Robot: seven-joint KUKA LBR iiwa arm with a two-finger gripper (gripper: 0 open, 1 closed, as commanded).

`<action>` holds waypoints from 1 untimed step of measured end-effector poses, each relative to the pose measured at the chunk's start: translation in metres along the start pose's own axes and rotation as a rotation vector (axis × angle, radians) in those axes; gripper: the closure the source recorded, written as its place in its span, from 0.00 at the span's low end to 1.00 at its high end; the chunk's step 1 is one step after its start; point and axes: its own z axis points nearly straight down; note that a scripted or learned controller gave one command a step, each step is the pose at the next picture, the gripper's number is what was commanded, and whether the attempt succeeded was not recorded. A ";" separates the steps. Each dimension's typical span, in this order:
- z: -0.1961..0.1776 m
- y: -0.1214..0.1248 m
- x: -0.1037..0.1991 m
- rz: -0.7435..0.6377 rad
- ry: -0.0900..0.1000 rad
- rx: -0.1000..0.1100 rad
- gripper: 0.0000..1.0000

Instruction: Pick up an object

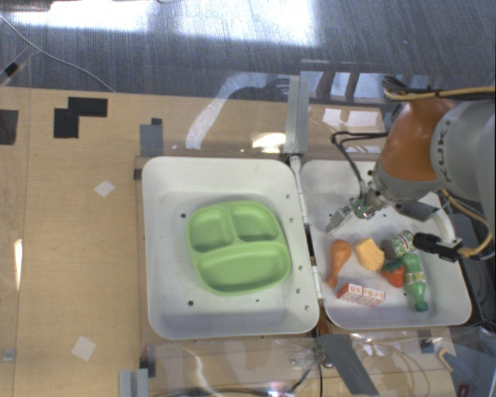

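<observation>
Light: bright daylight, sunlit band across the floor (232, 23) at top
Glare: white patch on the counter (77, 233) behind the bins
Focus: soft overall
Shadows: faint

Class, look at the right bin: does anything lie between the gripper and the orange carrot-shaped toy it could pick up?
Nothing visible does. The gripper hangs over bare white floor of the right bin, just above the carrot. The yellow block lies to the carrot's right and the small box below it, both off that line.
</observation>
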 end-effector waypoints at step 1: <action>0.002 0.046 -0.022 -0.016 0.009 0.016 0.00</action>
